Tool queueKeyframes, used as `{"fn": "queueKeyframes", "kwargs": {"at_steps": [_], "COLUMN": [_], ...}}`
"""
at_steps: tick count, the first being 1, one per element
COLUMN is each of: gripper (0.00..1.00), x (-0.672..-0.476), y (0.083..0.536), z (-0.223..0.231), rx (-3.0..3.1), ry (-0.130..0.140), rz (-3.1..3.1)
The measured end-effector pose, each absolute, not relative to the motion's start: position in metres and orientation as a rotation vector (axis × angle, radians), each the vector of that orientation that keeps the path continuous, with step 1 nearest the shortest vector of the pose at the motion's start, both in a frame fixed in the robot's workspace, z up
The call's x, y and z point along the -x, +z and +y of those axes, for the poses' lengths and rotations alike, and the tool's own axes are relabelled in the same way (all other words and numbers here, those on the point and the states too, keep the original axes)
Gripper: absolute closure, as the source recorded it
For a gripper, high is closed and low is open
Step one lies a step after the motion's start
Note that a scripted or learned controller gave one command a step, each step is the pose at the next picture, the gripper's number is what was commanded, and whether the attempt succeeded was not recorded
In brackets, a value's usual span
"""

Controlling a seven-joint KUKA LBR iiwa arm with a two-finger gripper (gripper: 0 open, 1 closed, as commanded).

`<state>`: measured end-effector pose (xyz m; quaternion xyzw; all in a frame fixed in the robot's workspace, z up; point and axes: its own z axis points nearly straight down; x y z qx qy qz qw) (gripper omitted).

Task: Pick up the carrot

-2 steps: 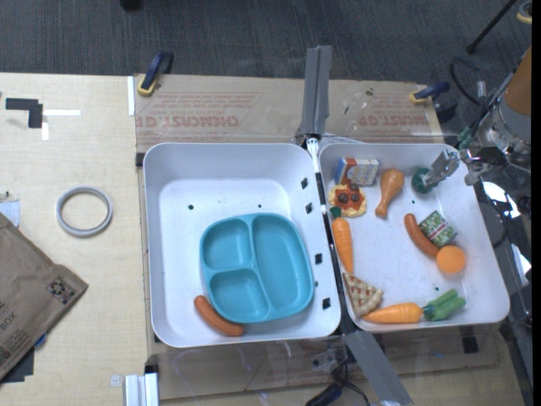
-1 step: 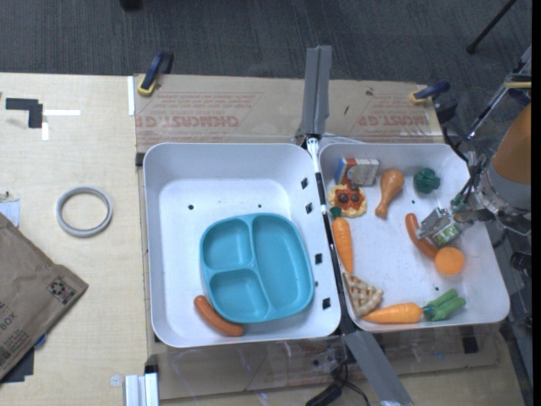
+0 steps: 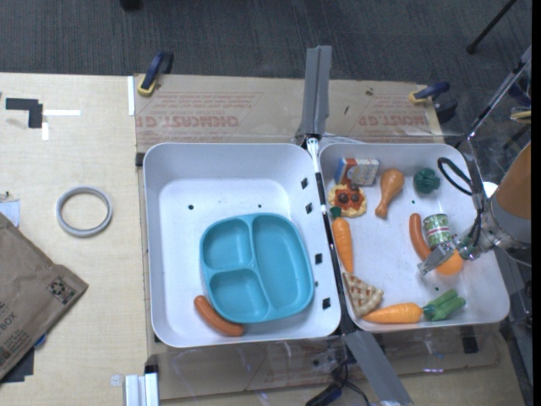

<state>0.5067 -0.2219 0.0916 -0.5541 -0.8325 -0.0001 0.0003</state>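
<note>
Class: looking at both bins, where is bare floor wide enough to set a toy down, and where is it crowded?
Free: the left bin behind and left of the blue divided plate; the right bin's middle, between drumstick and carrot. Crowded: around the gripper.

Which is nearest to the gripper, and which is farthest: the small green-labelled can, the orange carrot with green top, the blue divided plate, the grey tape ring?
From the gripper:
1. Small green-labelled can, just above it, right bin.
2. Orange carrot with green top, below-left, same bin.
3. Blue divided plate, left bin.
4. Grey tape ring, on the bench, far left.
</note>
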Motion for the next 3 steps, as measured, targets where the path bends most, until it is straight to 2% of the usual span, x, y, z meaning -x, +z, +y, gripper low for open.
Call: {"fn": "queueKeyframes", "kwargs": {"at_steps": [1,2,3], "gripper": [1.00,1.00,1.00], "x": [-0.507,-0.478,-0.507], "y": [0.101,0.092,0.185], "z": [-0.222,-0.200,-0.145], "rx": [1.746,0.874,1.286], "ry": [-0.001,-0.002,-0.001], "rz": [-2.613,-3.018,-2.870]}}
